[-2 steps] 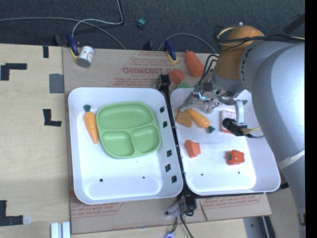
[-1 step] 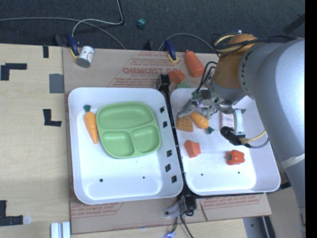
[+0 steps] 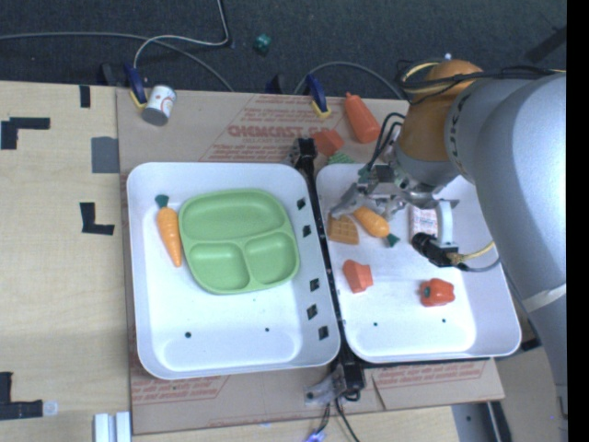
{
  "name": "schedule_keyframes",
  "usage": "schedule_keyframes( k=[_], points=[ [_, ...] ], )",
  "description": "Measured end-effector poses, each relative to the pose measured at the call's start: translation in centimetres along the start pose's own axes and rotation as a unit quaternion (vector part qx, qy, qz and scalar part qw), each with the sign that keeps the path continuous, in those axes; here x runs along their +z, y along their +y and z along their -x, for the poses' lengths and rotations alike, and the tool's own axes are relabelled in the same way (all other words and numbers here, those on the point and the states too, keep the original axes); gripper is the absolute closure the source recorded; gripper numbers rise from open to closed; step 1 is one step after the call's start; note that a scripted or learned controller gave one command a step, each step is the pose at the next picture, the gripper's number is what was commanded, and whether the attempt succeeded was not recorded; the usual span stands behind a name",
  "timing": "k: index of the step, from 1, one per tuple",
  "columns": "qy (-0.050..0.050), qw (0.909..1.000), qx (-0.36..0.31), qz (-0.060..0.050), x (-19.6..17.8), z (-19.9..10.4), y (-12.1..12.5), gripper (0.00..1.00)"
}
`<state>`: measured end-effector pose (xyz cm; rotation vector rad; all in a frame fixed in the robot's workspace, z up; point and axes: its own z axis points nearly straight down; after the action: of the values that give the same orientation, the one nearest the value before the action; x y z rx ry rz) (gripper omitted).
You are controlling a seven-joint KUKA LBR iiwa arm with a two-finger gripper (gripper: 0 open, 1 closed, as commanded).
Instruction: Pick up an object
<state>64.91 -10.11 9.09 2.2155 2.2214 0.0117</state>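
My gripper (image 3: 371, 199) hangs low over the back left part of the right bin (image 3: 479, 334). It is right above a small orange carrot with a green tip (image 3: 374, 222), close to it or touching it. An orange waffle-like piece (image 3: 342, 231) lies just left of the carrot. Nearer the front are a red-orange chunk (image 3: 357, 275) and a red pepper (image 3: 438, 291). A small white and red packet (image 3: 424, 220) sits beside the wrist.
The left bin (image 3: 156, 330) holds a green divided plate (image 3: 239, 240) and a carrot (image 3: 168, 234) at its left. Behind the bins lie an orange carrot (image 3: 361, 118), a small can (image 3: 159, 103) and blue clips (image 3: 317, 99). The arm (image 3: 515, 155) covers the right side.
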Motion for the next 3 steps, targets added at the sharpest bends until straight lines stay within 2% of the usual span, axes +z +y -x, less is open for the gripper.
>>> schedule_keyframes(
  k=[1,2,3],
  points=[
    [0.0,1.0,0.0,0.0,0.0,0.1,0.0,0.0],
    [0.001,1.0,-0.001,0.0,0.0,0.7,1.1,0.0],
    [-0.001,1.0,0.0,0.005,-0.1,0.9,0.4,0.0]
  ],
)
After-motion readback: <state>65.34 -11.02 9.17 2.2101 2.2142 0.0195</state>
